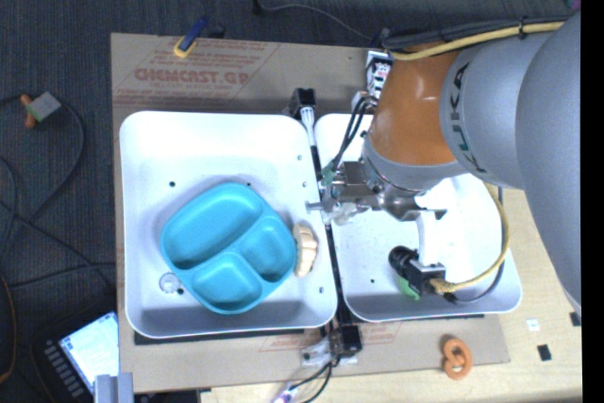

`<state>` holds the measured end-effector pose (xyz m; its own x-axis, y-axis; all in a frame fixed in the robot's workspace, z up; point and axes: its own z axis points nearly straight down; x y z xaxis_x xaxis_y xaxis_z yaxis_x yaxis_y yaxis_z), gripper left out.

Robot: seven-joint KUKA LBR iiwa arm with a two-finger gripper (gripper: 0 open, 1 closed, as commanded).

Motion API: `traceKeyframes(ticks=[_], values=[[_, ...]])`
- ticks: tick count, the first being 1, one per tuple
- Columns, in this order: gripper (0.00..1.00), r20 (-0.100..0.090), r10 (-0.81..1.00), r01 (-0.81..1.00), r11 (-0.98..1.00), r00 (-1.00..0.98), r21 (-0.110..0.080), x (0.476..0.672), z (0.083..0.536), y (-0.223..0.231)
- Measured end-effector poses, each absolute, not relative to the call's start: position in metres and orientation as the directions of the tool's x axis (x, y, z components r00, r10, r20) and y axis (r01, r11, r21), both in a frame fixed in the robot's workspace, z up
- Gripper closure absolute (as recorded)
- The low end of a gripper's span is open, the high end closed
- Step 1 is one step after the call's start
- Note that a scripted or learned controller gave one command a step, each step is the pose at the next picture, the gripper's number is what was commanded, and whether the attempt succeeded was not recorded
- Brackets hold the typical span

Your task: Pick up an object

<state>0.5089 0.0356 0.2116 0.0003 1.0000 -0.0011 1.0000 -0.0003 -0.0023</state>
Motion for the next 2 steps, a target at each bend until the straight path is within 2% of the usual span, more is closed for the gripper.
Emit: traceKeyframes(ticks=[1, 2], values=[[1.0, 0.0, 1.0, 1.0, 0.001, -0.001, -0.002, 0.483, 0.221, 0.047], [1.0, -0.001, 1.0, 1.0, 0.001, -0.001, -0.001, 0.565, 0.196, 0.056]])
